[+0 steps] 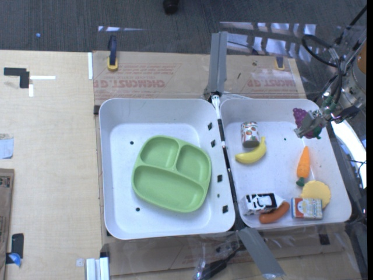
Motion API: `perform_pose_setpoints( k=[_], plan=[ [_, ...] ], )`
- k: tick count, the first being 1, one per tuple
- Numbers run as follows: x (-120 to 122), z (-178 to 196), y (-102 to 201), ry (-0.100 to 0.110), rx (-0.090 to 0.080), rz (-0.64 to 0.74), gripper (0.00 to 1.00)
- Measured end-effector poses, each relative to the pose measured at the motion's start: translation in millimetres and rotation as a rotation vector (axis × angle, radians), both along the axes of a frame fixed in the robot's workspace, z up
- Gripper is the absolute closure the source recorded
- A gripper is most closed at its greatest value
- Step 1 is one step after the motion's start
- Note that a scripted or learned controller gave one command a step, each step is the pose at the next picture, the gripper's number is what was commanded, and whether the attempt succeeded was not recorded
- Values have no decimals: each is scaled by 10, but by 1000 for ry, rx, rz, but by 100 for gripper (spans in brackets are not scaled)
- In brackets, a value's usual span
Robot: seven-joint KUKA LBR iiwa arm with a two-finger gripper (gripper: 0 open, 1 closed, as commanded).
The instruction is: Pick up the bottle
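A small white-and-black bottle (pixel 260 201) lies on its side near the front of the right bin (pixel 280 112), touching a red sausage (pixel 274 213). My gripper (pixel 309 126) hangs at the bin's far right edge, right against a bunch of purple grapes (pixel 301 116). It is well away from the bottle, up and to the right of it. The view is too small to tell whether the grapes are in its grasp.
The right bin also holds a small can (pixel 249 132), a banana (pixel 252 153), a carrot (pixel 303 163), a yellow round piece (pixel 316 192) and a juice carton (pixel 306 208). A green divided plate (pixel 171 173) lies in the left bin (pixel 116 156).
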State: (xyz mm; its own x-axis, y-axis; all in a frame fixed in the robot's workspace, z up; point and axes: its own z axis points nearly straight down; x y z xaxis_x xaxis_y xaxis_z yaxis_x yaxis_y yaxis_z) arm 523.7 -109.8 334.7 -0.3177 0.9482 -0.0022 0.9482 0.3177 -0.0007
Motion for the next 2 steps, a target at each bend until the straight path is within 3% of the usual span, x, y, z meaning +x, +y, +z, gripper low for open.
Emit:
perform_pose_setpoints(
  k=[1, 2],
  plan=[
    [744, -547, -554, 1, 0, -137, 100],
    [1087, -133, -940, -1, 0, -244, 100]
  ],
)
